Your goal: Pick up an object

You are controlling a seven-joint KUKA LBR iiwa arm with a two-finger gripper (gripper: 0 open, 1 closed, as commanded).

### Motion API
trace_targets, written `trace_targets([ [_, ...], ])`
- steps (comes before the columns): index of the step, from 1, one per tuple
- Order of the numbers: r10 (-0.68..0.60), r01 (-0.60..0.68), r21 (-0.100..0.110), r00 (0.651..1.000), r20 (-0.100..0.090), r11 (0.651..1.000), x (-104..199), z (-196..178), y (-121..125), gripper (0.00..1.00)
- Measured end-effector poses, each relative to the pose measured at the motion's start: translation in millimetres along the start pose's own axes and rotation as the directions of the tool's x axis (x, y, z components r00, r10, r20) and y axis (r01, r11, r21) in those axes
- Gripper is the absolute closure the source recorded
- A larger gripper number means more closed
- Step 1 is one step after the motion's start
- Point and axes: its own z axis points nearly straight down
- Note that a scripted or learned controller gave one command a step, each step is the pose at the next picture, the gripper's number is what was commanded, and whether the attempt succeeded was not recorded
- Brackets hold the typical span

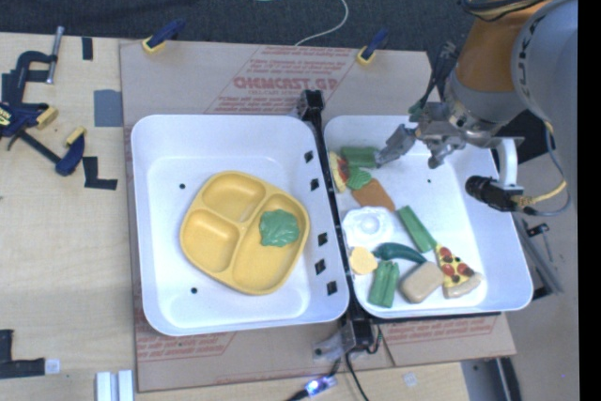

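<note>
Black and blue clamps (33,113) are noted at the far left of the wooden surface (66,296). A cardboard sheet (272,80) is laid under the two white bins and is pinned at its far edge by two blue-and-yellow clips.

In the left bin (150,230) a yellow divided plate (230,235) is found near the middle. A green leafy toy piece (279,228) is seated in the plate's right compartment.

The right bin (502,282) is recorded as holding a scatter of toy foods. Along its left side, a yellow-and-red piece (337,172) lies against the wall, with a green block (358,155) just beside it and an orange carrot-like piece (374,193) below. A white fried-egg piece (364,223) and a small yellow round piece (362,260) are observed further toward the near edge. A dark green curved pepper (398,252) rests between the egg and a green stalk (383,285). A second green stick (415,228) lies at a slant to the right. A tan bread-like piece (422,282) and a pizza slice (455,270) are set near the front right corner, touching.

The claw (415,146) is seen over the far part of the right bin, spread wide, with one fingertip near the green block. Nothing is seen between its fingers. The grey arm with its orange band (498,33) enters from the right.
</note>
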Motion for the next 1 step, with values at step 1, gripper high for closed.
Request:
trace_targets([
  [1, -0.003, 0.003, -0.014, 1.000, 0.001, 1.000, 0.3, -9.6, 2.7, 0.00],
])
